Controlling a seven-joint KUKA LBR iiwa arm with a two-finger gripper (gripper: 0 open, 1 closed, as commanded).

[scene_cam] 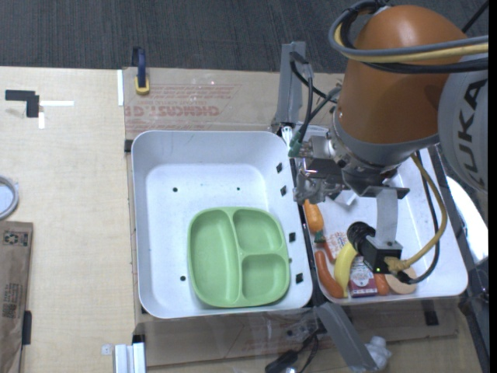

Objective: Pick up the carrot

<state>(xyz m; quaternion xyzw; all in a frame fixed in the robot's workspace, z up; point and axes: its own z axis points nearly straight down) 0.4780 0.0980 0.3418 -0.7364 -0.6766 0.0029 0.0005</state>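
Observation:
The carrot (313,216), a short orange piece, lies by the left wall of the right bin (449,284), pointing toward the near side. My gripper (314,183) hangs directly over the carrot's far end, very close to it or touching it. The big orange wrist band and grey arm cover the far half of the right bin. Nothing shows lifted off the bin floor.
Near the carrot's front lie a yellow banana (344,263), a red-orange sausage-like piece (327,276), a small red packet (361,277) and a tan slice (402,287). The left bin (144,208) holds a green divided plate (239,256). The wall between the bins runs right beside the carrot.

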